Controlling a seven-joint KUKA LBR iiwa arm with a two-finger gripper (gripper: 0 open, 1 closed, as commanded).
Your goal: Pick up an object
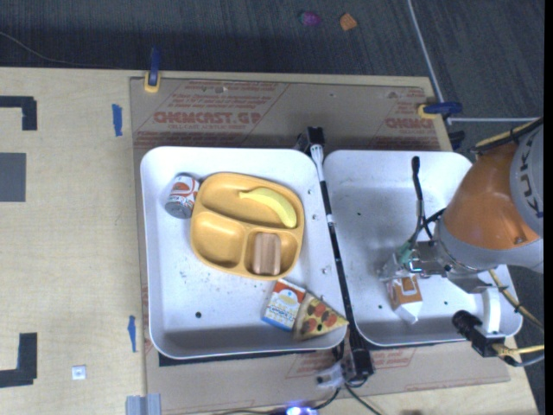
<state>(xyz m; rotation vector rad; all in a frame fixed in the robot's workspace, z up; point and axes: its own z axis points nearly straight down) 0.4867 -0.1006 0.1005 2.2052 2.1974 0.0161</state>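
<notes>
Two shallow white bins sit side by side on the pale wooden counter [69,258]. The left bin [164,318] holds a yellow plastic divided plate [226,232] with a yellow banana [270,204] in its upper section and a brown sausage-like block [265,252] in its lower right section. A red and silver drink can [181,194] lies touching the plate's upper left edge. Near the bin's lower right corner a small juice carton [282,306] lies just beside a toy pizza slice [318,316].

In the right bin [363,223], the grey arm with its orange band [492,206] reaches in from the right. Its gripper [404,271] sits low over a small brown and white packet [404,296] near the bin's lower middle; whether the gripper is released or clenched cannot be told, nor whether it touches the packet.
</notes>
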